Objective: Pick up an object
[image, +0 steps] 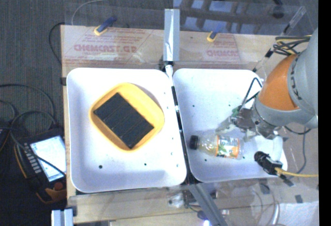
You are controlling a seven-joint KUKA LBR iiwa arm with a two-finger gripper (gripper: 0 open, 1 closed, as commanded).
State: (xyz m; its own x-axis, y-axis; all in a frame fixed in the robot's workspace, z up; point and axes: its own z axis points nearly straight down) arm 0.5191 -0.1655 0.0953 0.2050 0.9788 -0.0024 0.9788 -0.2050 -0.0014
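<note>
Claw [239, 122] | over bottle [220, 145] (right bin [207, 90]) | grip state unclear

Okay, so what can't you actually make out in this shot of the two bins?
- Gripper: in the camera view the arm's own wrist covers it, so open or shut can't be read.
- Clear bottle in the right bin: its far end is under the gripper; whether they touch is unclear.
- Bottle label: too small to read.
- Arm: cut off by the right edge.
- Yellow dish, left bin: dark slab shows no detail.
</note>
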